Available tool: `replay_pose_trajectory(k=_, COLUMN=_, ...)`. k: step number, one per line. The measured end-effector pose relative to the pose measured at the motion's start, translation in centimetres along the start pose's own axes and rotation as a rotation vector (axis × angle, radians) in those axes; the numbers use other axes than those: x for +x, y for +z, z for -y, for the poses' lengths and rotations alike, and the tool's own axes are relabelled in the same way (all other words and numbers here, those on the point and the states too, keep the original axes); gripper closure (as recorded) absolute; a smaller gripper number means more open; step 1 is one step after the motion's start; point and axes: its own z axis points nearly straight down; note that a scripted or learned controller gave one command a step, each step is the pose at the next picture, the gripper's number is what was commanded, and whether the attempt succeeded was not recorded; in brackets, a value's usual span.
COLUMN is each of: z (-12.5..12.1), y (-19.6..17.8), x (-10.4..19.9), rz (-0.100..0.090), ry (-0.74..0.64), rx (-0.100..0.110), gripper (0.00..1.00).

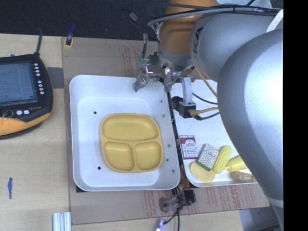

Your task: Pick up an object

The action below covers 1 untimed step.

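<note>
From my remote seat: the arm (240, 57) fills the right of frame, blocking part of the right bin (211, 181). The yellow divided tray (131, 142) sits mid-left bin (86, 129). The gripper (153, 81) hovers upper centre, looks spread, holding nothing. Worry: it drops on the bin wall and grabs air, with the corn (222, 159) far off.

Light wood-grain table (29, 167) carries brown cardboard sheet (106, 52) at centre. On cardboard: 2 shallow white plastic bins side by side, left bin (79, 129), right bin (211, 181), rims touching. Left of cardboard, on bare table: orange-and-black handheld control pendant (21, 93) with grey screen. Small blue mark (10, 186) near front-left edge.
</note>
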Motion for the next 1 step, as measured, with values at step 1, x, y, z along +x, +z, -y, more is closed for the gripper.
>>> replay_pose_trajectory(k=1, z=-0.01, y=8.48, x=5.06, rz=0.002, ry=0.001, rx=0.003, gripper=0.0)
